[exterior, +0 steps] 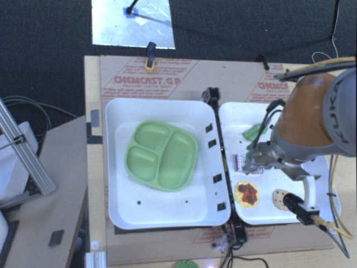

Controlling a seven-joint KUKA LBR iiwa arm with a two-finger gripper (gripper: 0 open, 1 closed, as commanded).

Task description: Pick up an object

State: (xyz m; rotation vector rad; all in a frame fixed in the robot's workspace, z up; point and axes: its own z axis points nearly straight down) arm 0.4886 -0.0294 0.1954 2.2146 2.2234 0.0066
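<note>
My tool (252,166) hangs low in the right bin (234,116), lower right of frame, beside a small striped item (240,161); its state I cannot tell. Nothing looks lifted yet.

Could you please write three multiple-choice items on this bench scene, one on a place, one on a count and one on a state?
1. Where does the green divided plate lie?
A. In the left bin
B. In the right bin
C. On the bench outside both bins

2. How many compartments does that plate have?
A. Two
B. Three
C. Five

3. Over which bin is the pincer now?
A. The left bin
B. The right bin
C. Neither, it is off the bench

Answers:
1. A, since the plate sits inside the left bin, near its middle.
2. B, since two smaller wells and one longer well show on it.
3. B, since the arm reaches over the right bin, with the pincer above small items close to the pizza slice toy.
</note>
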